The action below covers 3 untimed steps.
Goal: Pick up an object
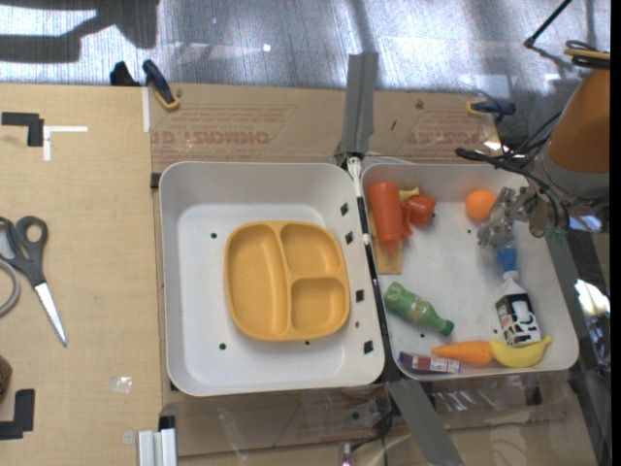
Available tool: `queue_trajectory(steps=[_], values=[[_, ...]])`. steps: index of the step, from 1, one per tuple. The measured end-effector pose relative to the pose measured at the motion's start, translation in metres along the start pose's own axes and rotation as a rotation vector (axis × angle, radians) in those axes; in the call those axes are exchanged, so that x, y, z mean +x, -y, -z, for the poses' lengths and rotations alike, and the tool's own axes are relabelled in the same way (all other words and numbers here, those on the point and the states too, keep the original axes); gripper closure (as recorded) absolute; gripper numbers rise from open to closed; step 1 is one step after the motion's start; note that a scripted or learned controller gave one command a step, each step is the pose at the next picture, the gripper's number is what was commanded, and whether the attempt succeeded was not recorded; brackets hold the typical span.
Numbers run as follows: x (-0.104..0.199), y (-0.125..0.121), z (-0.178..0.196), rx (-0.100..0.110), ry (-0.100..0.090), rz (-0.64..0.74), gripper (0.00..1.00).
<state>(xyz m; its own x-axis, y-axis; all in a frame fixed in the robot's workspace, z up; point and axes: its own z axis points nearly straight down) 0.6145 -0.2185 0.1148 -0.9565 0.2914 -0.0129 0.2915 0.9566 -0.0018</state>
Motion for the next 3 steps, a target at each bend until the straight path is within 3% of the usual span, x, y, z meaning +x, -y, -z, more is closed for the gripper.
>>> queue_trajectory(steps=[1, 2, 3], values=[[0.0, 0.0, 0.0, 0.0, 0.0, 0.0, 0.0], [0.004, -0.007, -0.022, -0.002, -0.014, -0.041, 0.0], [0.001, -0.008, -0.011, -0.001, -0.004, -0.038, 1.0]])
